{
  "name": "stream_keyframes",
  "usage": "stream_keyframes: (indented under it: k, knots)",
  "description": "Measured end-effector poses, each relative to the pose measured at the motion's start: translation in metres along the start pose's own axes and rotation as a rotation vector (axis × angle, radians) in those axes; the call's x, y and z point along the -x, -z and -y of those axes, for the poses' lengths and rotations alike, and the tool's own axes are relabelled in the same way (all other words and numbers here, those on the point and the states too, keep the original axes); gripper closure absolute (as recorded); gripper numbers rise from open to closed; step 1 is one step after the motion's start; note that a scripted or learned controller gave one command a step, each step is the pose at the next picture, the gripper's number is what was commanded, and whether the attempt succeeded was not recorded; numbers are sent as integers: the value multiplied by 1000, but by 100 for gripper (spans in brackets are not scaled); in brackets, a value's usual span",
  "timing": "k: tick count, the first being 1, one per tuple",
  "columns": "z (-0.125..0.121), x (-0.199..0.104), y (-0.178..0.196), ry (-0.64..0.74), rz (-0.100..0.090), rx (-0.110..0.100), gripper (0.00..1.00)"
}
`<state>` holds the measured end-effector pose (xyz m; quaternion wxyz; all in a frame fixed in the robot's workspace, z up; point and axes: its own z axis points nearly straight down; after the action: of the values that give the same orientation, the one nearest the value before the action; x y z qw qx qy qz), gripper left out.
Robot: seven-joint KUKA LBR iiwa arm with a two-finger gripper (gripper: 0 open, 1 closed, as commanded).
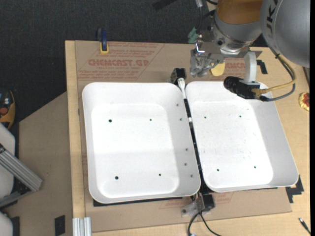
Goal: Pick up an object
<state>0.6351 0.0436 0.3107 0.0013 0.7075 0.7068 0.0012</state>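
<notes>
The arm (290,18) reaches in over the far rim of the right bin (231,149). The jaws hang above that rim, near the right bin's far left corner; whether they are released or clenched cannot be told. A small pale-yellow object (218,69) shows just beside the jaws, beyond the right bin's far rim; whether the jaws touch it cannot be told. The left bin (133,146) lies just beside the right bin, both on a brown cardboard sheet (133,60) over the tabletop (44,146). A blue-and-yellow clamp (103,39) stands at the sheet's far edge, well apart from the right bin
</notes>
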Motion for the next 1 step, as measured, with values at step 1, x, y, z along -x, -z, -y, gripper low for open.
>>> stream_keyframes:
  k: [1]
  knots:
    - [16,86,35,-2,1,1,100]
